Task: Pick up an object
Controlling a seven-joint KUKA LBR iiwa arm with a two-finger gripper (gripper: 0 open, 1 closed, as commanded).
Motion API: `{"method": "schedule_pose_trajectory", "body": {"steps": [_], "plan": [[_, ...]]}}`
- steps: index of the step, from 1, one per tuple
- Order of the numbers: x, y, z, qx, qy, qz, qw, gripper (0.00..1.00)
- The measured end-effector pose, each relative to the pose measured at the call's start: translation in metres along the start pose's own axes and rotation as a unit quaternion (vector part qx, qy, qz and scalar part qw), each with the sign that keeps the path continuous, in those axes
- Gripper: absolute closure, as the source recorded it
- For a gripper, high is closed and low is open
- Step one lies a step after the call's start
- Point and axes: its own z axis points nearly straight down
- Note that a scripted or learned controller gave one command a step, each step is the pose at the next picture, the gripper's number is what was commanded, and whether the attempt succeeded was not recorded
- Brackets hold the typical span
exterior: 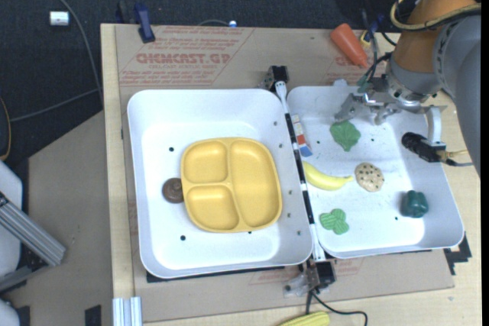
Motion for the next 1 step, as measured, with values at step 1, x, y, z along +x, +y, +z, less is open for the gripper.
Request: {"method": "schedule_pose_trajectory", "body": {"steps": [1], "plan": [[0.0499, -0.0342, 0.0002, 0.002, 0.002, -0.001, 1.0000, 0.00]]}}
